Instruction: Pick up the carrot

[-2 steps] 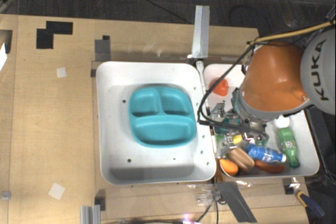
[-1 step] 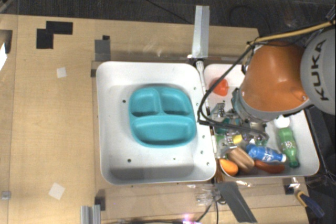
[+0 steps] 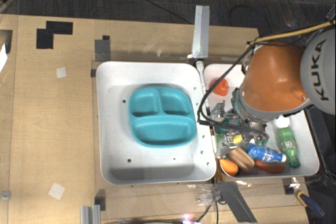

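Note:
An orange-red piece that looks like the carrot (image 3: 220, 86) lies at the back left of the right bin (image 3: 313, 161), partly crossed by a black cable. The arm's orange band and wrist hang over the middle of this bin. My gripper (image 3: 237, 132) sits below the wrist, low among the toy food, a little in front of and to the right of the carrot. The wrist and cables hide most of it, and I see nothing clearly held.
Toy items crowd the right bin's front: a round orange piece (image 3: 228, 166), a tan roll (image 3: 242, 157), a blue bottle (image 3: 266, 154), a green bottle (image 3: 287, 143) and a reddish sausage (image 3: 270, 168). A teal divided plate (image 3: 161, 115) lies in the left bin (image 3: 113, 128).

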`<state>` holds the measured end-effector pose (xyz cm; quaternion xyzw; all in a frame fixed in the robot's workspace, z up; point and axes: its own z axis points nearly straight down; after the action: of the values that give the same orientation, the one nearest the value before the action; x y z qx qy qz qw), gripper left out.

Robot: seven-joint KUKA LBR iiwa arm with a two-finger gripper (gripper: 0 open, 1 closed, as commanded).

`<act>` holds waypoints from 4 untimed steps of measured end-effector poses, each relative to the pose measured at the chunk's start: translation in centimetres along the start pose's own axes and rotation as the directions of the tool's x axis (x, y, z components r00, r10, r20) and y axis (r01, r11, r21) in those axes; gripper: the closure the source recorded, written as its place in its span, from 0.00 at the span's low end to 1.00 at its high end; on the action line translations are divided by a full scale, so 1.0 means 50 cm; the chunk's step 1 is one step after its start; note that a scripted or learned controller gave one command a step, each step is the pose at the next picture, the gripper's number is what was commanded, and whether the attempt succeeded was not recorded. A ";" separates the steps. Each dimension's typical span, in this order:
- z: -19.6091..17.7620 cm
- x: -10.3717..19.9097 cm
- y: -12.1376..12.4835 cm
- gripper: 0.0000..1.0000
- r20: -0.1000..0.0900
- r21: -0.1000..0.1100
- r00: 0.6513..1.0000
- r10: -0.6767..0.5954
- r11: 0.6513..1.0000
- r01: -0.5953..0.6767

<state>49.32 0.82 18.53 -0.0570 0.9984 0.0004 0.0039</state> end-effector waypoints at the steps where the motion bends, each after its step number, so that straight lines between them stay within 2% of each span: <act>1: 0.000 0.000 0.000 0.00 0.000 0.000 1.000 0.000 1.000 0.000; 2: -0.024 -0.006 0.002 1.00 0.010 0.000 1.000 -0.002 1.000 0.002; 3: 0.000 0.009 -0.074 1.00 0.000 0.001 0.874 0.487 0.874 -0.487; 4: 0.000 0.009 -0.073 0.00 0.000 0.001 0.874 0.486 0.874 -0.486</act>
<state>49.31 -2.87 18.55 0.1954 0.9807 0.0007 0.0034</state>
